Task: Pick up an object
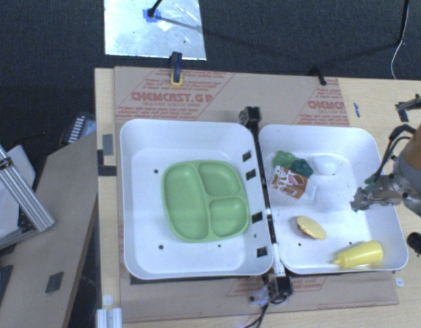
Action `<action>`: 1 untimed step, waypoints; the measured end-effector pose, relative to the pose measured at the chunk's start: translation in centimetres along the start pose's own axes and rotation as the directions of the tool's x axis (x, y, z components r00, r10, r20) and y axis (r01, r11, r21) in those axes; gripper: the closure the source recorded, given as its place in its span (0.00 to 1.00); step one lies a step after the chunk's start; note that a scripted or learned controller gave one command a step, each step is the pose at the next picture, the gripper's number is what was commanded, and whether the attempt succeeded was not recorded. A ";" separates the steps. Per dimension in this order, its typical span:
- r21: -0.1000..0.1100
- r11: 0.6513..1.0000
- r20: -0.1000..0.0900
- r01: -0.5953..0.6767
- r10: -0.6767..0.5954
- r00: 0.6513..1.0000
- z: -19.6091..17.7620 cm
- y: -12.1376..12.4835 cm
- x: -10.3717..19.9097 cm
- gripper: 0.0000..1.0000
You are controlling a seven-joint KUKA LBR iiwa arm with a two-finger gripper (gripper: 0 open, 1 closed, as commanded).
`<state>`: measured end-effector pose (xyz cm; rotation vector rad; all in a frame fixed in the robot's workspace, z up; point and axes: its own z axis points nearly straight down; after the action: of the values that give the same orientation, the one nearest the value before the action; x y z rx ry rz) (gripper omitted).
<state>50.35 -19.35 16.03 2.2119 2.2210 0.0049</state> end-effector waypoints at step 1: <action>0.000 1.000 0.000 0.001 -0.001 1.000 -4.8 1.1 -0.2 1.00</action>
<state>51.38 -19.56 20.83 2.2112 2.2218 0.0045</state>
